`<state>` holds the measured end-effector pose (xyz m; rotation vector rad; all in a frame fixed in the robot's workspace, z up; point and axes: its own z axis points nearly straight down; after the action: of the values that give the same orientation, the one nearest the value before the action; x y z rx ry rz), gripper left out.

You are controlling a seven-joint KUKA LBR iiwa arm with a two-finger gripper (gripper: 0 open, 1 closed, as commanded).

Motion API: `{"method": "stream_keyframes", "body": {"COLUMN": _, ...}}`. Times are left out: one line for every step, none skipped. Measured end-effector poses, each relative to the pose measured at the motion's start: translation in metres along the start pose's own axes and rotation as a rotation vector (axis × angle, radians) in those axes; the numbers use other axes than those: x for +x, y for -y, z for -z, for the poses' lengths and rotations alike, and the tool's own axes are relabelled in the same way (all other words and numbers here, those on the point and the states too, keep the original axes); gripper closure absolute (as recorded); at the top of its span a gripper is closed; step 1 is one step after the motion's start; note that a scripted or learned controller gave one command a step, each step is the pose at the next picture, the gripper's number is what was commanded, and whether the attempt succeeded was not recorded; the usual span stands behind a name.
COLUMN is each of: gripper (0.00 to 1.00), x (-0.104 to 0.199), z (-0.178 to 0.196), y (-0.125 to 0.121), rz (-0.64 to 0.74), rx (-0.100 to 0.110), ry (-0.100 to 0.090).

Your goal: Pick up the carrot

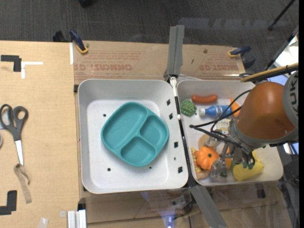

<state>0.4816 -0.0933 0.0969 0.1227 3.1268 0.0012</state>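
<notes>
Hand (227, 161) low in right bin (270, 175), among pumpkin (206, 157) and yellow piece (247, 171); finger state cannot tell. Carrot (234, 107) likely the orange sliver near bottle (213, 110), mostly hidden by arm. Best lift clear, recentre over it, then descend.

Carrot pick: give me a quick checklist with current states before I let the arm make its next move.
1. Gripper down inside right bin: ok.
2. Carrot identified: cannot tell; an orange sliver shows beside the arm.
3. Fingers closed on carrot: cannot tell.
4. Gripper away from other toys: not ok, small pumpkin and yellow toy crowd it.
5. Teal plate lying in left bin: ok.
</notes>
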Motion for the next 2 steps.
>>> {"method": "stream_keyframes", "body": {"gripper": 0.00, "x": 0.0003, "z": 0.0000, "y": -0.0018, "rz": -0.032, "rx": 0.000, "ry": 0.000}}
{"method": "stream_keyframes", "body": {"gripper": 1.00, "x": -0.0018, "z": 0.0094, "y": -0.0022, "rz": -0.030, "rx": 0.001, "ry": 0.005}}
